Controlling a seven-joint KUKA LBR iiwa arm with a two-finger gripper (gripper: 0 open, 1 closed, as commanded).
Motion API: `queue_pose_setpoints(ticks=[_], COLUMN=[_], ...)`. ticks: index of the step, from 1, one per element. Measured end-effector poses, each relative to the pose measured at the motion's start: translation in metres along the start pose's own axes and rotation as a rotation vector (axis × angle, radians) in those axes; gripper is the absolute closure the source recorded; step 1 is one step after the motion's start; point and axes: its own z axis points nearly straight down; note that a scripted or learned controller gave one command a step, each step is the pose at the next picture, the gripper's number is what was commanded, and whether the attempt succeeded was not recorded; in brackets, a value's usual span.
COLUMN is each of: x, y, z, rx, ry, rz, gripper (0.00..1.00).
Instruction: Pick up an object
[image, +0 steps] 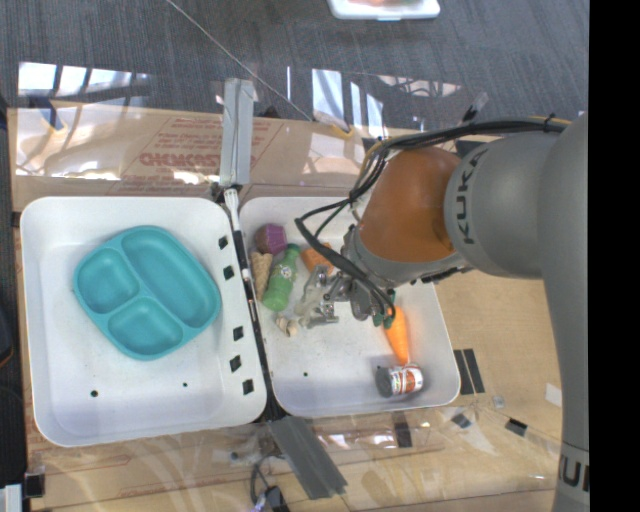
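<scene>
My gripper (321, 300) reaches down into the right bin (340, 395), near its middle, under the arm's orange band. Just left of it lies a green bottle (280, 282), with a tan cone (262, 268) and a purple piece (270, 238) beside that. A small beige piece (288, 325) rests on the bin floor just below and left of the gripper. An orange carrot (398, 338) lies to the gripper's right. A small can (400, 380) lies on its side near the front right corner. Another orange piece (315, 256) peeks out behind the gripper.
The left bin (60, 400) holds a teal divided plate (146, 290). A ridge with black clips (240, 300) separates the two bins. The arm's body covers the right bin's far right part. Brown cardboard (160, 150) lies behind the bins.
</scene>
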Motion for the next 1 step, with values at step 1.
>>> queue_pose_setpoints(ticks=[1], x=[-0.0017], y=[0.0017], z=[-0.0105], rx=[0.001], ry=[-0.004], rz=[-0.009], gripper=[1.0])
